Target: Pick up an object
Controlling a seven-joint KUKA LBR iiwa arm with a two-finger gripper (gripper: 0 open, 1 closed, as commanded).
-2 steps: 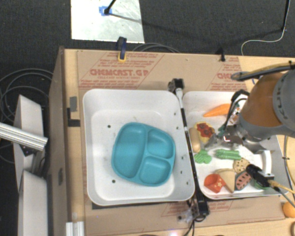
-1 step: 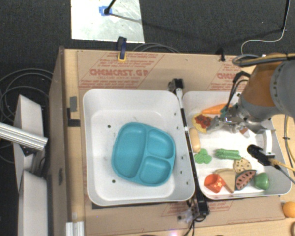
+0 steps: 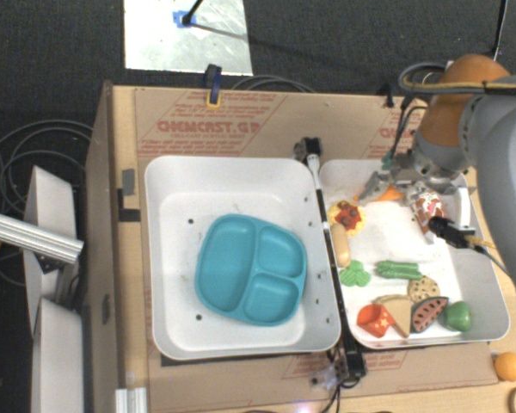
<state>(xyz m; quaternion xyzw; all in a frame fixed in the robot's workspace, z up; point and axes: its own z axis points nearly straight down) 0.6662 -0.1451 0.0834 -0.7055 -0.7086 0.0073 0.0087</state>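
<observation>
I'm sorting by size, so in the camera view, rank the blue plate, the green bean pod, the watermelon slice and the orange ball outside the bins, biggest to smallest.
1. Blue plate
2. Green bean pod and watermelon slice: look alike, unranked
3. Orange ball

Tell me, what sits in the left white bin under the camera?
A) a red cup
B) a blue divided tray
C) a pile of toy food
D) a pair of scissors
B: the blue divided tray lies alone in the left bin, while the toy food pieces, such as the green pea pod, lie in the right bin.
</observation>
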